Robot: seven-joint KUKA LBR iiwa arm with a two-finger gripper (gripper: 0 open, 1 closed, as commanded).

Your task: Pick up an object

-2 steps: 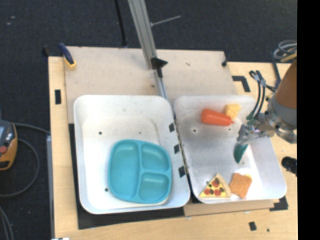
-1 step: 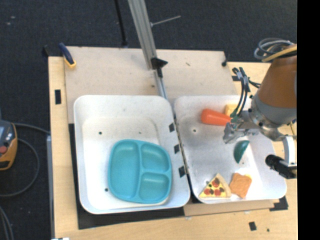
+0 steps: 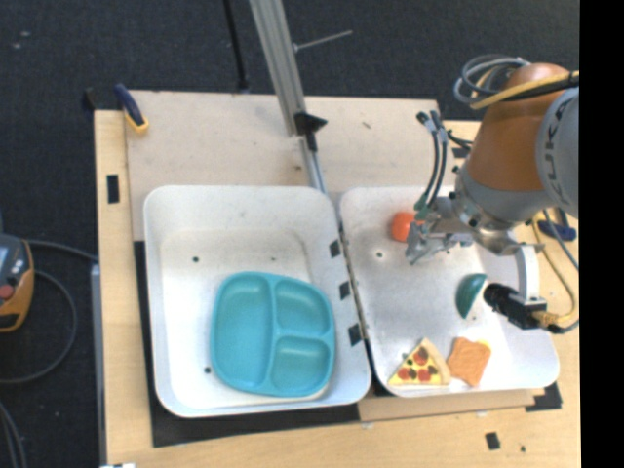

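Observation:
The right bin (image 3: pixel 390 300) holds a small orange ball (image 3: pixel 401 226) near its far left, a dark teal rounded piece (image 3: pixel 471 293), a toy pizza slice (image 3: pixel 421 366) and an orange square piece (image 3: pixel 469 360) near the front edge. My gripper (image 3: pixel 427 246) hangs low over this bin, just right of and slightly nearer than the orange ball. It looks open, with nothing between its fingers. The grey and orange arm (image 3: pixel 512 159) covers the bin's far right corner.
The left bin (image 3: pixel 185 232) holds a light blue divided plate (image 3: pixel 274 332) in its front half. An aluminium post (image 3: pixel 283 61) rises behind the bins. Cables and a black fitting (image 3: pixel 512 305) hang from the arm near the teal piece.

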